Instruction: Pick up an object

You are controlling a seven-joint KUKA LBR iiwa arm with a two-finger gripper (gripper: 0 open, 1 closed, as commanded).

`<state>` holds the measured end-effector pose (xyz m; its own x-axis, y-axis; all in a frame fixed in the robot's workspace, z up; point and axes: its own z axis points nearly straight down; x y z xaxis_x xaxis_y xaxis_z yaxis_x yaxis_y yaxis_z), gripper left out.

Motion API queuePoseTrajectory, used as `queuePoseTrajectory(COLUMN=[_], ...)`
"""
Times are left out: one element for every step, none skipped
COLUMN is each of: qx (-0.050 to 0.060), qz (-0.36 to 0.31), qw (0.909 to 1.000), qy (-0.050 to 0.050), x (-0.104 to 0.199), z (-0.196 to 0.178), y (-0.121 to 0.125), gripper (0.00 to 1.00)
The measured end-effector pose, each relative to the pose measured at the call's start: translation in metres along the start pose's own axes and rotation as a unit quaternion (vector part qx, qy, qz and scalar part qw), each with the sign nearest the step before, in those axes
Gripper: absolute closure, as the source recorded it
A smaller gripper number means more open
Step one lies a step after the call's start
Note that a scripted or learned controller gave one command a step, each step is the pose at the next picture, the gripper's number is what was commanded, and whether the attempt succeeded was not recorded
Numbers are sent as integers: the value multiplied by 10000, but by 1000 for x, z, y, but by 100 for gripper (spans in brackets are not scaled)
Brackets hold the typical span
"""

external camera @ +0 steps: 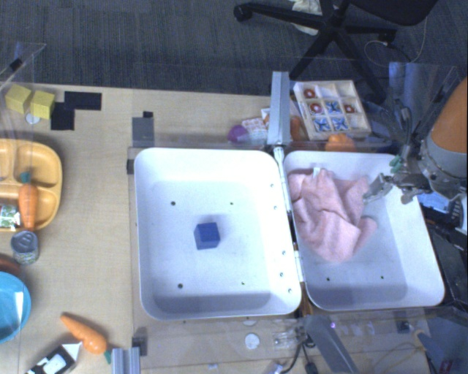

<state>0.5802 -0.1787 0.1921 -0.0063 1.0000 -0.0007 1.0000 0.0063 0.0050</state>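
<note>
While gripper [374,188] hovers at pink cloth's [329,215] right edge, finger spacing unclear, blue cube [208,234] alone mid-bin.

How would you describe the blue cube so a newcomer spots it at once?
Find the two white bins side by side and take the left bin. Near its middle sits the blue cube, alone on the white floor. The right bin holds a crumpled pink cloth instead.

Dark grey carpet floor [146,44], black office chair base [329,22], light wooden bench top [95,241]
</note>
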Motion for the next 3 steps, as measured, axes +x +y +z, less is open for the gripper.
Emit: queuePoseTrajectory(qx=[-19, -43, -104], qz=[-688, -1727, -1735], qw=[9976, 9850, 9848], qy=[-5, -11, -33], x=[13, 45, 45], z=[96, 102, 88], y=[24, 6, 11], gripper=[0, 0, 100])
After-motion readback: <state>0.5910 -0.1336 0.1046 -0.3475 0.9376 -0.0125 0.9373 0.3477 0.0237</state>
